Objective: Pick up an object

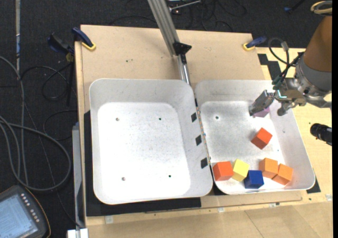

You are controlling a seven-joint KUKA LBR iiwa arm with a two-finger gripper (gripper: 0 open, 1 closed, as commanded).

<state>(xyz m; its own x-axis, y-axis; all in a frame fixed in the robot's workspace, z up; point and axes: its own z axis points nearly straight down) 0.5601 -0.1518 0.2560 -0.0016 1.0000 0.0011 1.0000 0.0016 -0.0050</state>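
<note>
The claw [273, 102] hung over the right bin [232, 97], toward the table's right edge, its two fingers spread apart. A small purple object [262, 109] sat by the left finger; whether the claw gripped it could not be told. Just below lay a tilted orange block [261, 138]. Along the bin's near side stood an orange cube [223, 170], a yellow cube [241, 169], a blue cube [254, 179] and two orange cubes [277, 170].

text: none legible | labels: none | brands: none | numbers: none | signs: none
</note>
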